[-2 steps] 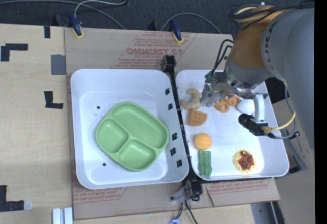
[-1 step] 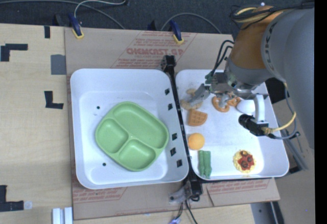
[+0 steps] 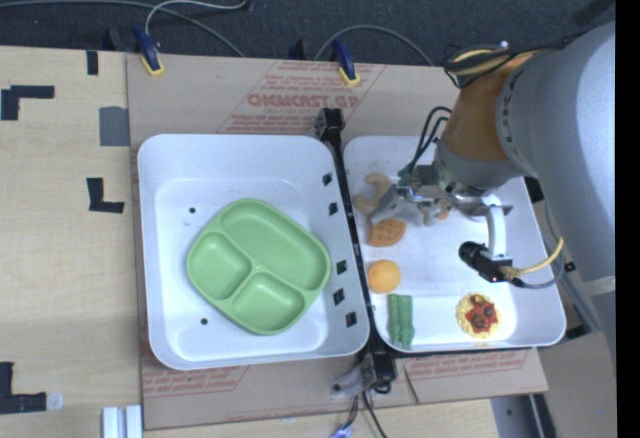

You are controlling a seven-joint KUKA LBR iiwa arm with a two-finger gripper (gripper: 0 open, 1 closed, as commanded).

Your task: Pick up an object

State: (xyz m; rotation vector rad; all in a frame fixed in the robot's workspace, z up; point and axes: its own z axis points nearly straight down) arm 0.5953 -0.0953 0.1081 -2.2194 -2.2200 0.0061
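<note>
— Under the grey arm, in the right bin (image 3: 540,331), where are the objects compared with the gripper (image 3: 428,203)?

— Just to its left lie a tan pretzel-shaped piece (image 3: 377,189) and a brown waffle-like piece (image 3: 387,230). An orange ball (image 3: 383,275) sits lower, a green piece (image 3: 401,318) below that, and a small pizza (image 3: 479,315) in the near right corner.

— And the gripper, how wide is it?

— I cannot tell; the wrist hides it from above. I see nothing between its parts.

— The left bin (image 3: 160,226)?

— It holds a green divided plate (image 3: 259,266).
</note>
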